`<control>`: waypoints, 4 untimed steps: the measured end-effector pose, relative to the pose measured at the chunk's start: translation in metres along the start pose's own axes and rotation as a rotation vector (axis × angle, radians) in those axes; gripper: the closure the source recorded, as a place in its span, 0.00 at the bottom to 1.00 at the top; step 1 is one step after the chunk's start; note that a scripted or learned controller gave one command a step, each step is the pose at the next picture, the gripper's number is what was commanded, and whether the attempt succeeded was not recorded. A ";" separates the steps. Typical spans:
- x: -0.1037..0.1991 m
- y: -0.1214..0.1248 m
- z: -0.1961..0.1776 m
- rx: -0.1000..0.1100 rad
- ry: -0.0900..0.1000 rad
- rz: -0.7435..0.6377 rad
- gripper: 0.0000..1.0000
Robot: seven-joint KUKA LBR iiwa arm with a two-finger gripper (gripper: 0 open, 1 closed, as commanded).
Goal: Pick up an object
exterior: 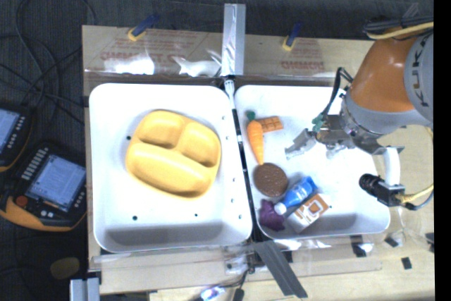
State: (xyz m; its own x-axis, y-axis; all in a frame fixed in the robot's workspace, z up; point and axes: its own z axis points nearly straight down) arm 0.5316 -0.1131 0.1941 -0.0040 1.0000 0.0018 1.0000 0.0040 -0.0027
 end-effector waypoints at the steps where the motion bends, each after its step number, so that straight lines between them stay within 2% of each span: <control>1: 0.001 -0.012 0.101 -0.014 -0.004 -0.115 0.00; 2: 0.001 0.050 0.090 -0.001 0.000 -0.299 0.00; 3: -0.008 0.101 0.104 -0.006 -0.003 -0.209 0.00; 4: 0.003 -0.045 0.105 -0.011 -0.006 -0.295 0.00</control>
State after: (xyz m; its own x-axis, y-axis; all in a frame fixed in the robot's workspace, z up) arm 0.4865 -0.1106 0.0894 -0.2950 0.9555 -0.0046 0.9555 0.2950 0.0078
